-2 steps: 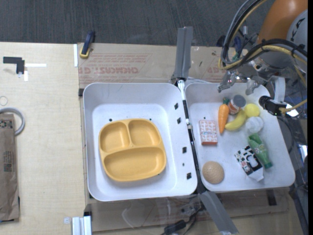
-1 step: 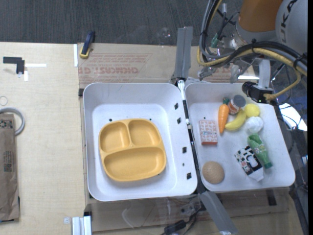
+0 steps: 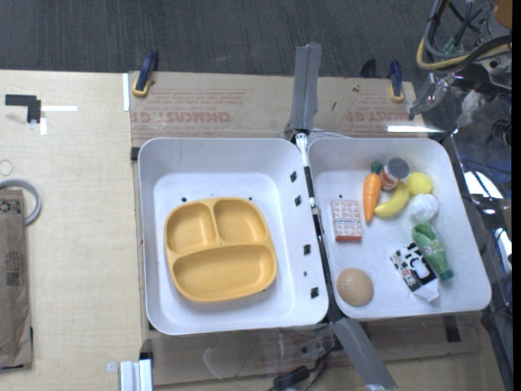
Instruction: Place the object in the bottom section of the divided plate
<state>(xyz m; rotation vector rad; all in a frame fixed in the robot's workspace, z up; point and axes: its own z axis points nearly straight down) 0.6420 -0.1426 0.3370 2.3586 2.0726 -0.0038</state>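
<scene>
Looking down on both bins now. The yellow divided plate (image 3: 220,249) sits in the left bin (image 3: 155,218), turned so its two small compartments face the far side and the big bottom section (image 3: 224,272) faces the near edge; that target looks bare.

Every candidate object is over in the right bin (image 3: 468,243): a carrot (image 3: 370,197) beside a banana (image 3: 391,202), a lemon (image 3: 419,183), a small tin (image 3: 396,169), a red-and-white box (image 3: 347,220), a brown round piece (image 3: 355,287), a green bottle (image 3: 431,252) and a black-and-white packet (image 3: 413,270). I can't tell which one the task means. My read is they're kept loose there so one can be lifted across the divider.

The tool (image 3: 430,96) hangs by the far right corner of the table, beyond the bins, holding nothing that I can see. Spread or pressed together? I cannot tell; it's tangled in cables from here.

On writing: the cardboard sheet (image 3: 195,108) behind the bins has red lettering, upside down to me and not readable with confidence. The box's print is too small.
</scene>
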